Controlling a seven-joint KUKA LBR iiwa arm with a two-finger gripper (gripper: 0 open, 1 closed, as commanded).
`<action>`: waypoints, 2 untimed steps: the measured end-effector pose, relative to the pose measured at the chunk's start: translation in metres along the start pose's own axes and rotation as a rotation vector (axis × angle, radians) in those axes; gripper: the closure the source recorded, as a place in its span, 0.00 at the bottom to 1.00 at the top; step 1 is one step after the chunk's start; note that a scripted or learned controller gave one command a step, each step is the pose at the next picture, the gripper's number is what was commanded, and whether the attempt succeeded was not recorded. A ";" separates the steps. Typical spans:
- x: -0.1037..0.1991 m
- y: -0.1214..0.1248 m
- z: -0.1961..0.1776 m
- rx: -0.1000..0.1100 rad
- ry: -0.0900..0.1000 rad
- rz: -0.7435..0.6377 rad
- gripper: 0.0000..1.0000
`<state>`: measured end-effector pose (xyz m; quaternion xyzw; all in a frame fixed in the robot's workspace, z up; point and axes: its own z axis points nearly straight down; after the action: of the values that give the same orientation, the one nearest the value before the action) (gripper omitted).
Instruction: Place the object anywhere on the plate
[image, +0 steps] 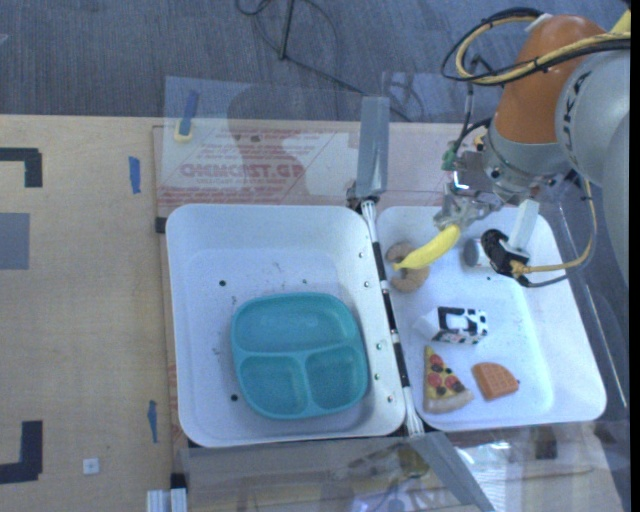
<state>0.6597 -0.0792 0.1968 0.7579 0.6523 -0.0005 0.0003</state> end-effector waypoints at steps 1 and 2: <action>0.064 -0.067 -0.007 0.001 0.002 -0.038 1.00; 0.057 -0.030 -0.032 -0.001 0.001 -0.035 1.00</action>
<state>0.6387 -0.0187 0.2287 0.7463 0.6656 0.0004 0.0005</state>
